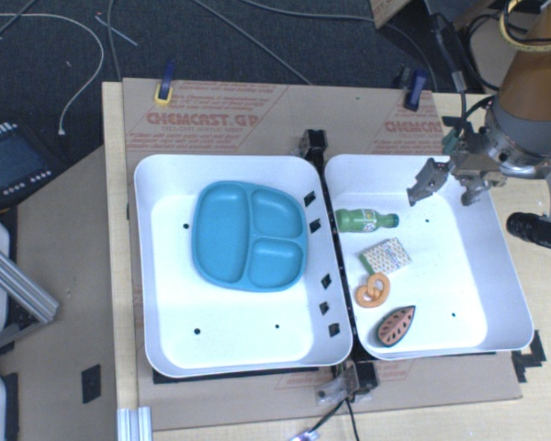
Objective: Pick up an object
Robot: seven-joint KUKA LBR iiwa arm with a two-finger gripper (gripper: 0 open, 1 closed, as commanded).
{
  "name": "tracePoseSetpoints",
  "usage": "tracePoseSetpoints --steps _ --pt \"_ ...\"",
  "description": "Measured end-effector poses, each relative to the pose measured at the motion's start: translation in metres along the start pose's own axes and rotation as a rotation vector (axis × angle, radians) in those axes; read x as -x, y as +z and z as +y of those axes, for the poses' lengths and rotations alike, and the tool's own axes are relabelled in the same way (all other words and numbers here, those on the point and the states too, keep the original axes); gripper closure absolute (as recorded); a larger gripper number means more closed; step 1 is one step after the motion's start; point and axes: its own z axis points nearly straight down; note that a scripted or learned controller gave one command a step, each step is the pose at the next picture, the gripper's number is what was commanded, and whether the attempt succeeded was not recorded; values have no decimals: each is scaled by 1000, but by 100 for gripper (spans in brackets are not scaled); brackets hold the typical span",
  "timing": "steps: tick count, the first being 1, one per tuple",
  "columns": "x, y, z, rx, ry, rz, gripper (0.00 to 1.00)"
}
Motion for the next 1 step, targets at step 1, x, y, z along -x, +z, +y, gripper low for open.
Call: tracePoseSetpoints --steps 1 --pt "0 -7 2 12 -2 -1 0"
